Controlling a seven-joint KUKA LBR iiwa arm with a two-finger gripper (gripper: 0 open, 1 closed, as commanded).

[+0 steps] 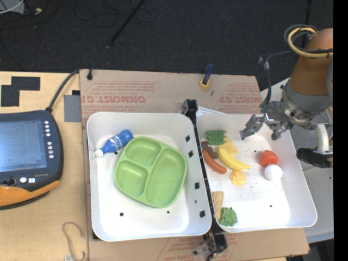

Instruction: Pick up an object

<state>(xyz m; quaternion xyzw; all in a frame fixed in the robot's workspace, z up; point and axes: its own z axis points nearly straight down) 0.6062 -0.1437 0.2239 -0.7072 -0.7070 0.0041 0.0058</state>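
Bottle [113, 143] partly tucked behind plate [151, 171], tablet [26, 155] cut off at left edge, cracker [217, 201] half hidden under the bins' shared rim, small yellow bit [237, 178] beside banana [232, 161] too small to identify, arm [311, 72] cropped at right

Robotics laboratory. Evidence: a teach pendant [24, 151] at the frame's left edge, loose cables [109, 7] on dark carpet along the top, and cardboard sheeting [141, 91] under two white bins [103, 211] on the counter [32, 86].
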